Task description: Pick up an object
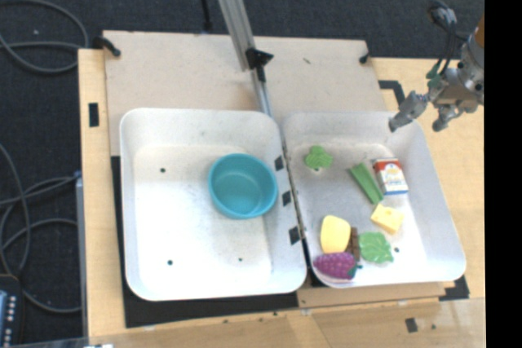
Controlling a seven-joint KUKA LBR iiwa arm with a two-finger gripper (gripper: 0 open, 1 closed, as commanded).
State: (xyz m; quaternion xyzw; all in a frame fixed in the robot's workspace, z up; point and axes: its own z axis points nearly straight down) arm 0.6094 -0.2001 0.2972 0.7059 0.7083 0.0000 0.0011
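My gripper (424, 117) hangs over the far right corner of the right bin (436, 200), open, with nothing between its fingers (403, 115). Below it in that bin lie a red-and-white carton (391, 176), a green stick (365, 182), a yellow wedge (387, 218), a green leafy piece (318, 158), a yellow block (334, 233), a second green piece (375, 248) and purple grapes (335, 264). A blue bowl (242, 185) sits upright in the left bin (155, 240).
A slanted aluminium post (232, 4) rises from the bench behind the seam between the two bins. Black clips (285, 197) mark that seam. Cables lie on the dark floor at the left.
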